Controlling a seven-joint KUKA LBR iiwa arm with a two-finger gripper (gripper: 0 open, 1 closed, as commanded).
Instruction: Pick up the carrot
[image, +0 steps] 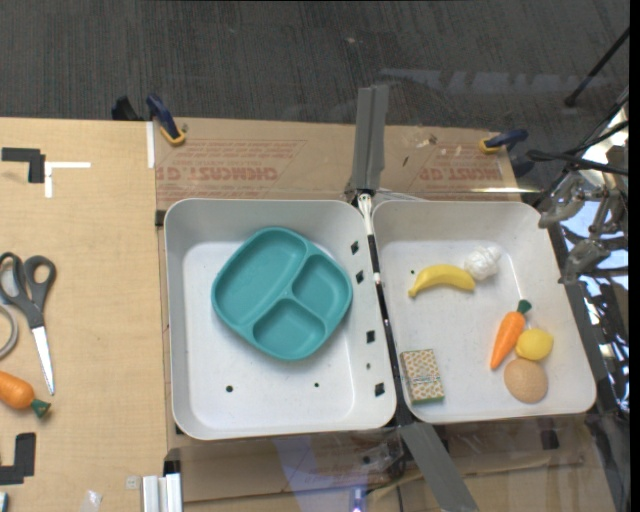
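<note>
The right bin (470, 400) holds a carrot (507, 337) lying at a slant, green top uppermost, touching a small yellow lemon (534, 344). Just below the lemon sits a brown egg (525, 380). A banana (442, 280) lies beside a white crumpled lump (483, 262), and a small printed box (422, 375) rests near the bin's front. The left bin (200, 400) carries a teal divided plate (282, 292). On the bench lie scissors (30, 305) and a second carrot (17, 391).

My body (590, 215) shows as pale metal struts. Dark cables trail across them. Finer detail is too tangled to tell.
</note>
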